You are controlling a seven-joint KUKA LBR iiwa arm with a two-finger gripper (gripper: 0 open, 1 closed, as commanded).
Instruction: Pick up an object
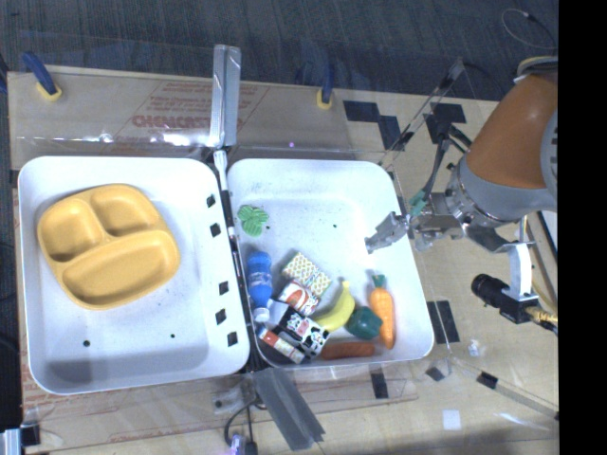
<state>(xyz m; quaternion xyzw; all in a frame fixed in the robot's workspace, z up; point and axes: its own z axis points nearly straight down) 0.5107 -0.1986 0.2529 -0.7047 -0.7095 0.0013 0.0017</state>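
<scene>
My gripper (386,232) hangs over the right rim of the right bin (313,178), with nothing visibly in it. The objects lie in that bin's near half, left of and below the gripper. An orange carrot (381,311) and a dark green pepper (364,323) are closest to it. A yellow banana (337,309), a patterned box (306,273), a red can (298,298), a blue bottle (258,275), a black-and-white block (302,334) and a red sausage (347,350) crowd together. A green leaf (252,219) lies apart at the left wall.
The left bin (123,349) holds a yellow divided plate (107,245). A metal post (226,93) rises between the bins at the back. The arm's orange band (512,140) and grey wrist stand right of the bins. The right bin's far half is bare.
</scene>
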